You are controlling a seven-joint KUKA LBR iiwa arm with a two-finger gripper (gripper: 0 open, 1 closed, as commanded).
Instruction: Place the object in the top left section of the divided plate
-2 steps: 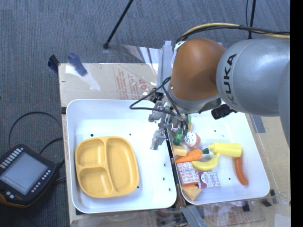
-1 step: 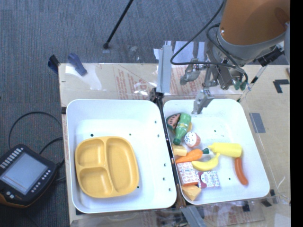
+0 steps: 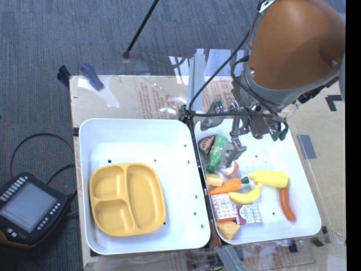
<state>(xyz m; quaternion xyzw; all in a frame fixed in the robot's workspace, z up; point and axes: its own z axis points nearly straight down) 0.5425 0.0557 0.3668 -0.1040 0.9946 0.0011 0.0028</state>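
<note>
Right now the gripper hangs low over the right bin's top left corner, likely to grab the green bottle from the toy food. Nobody can tell how it stands. The plate waits in the left bin. The arm hides the bin's top edge.

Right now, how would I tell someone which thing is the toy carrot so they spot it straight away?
Look in the right-hand white bin, the one crowded with toy food, beside the bin holding the yellow divided plate. Near the middle of the pile, left of the banana, lies the carrot: orange, tapered, with a small green tip, unlike the plain reddish sausage further right.
</note>
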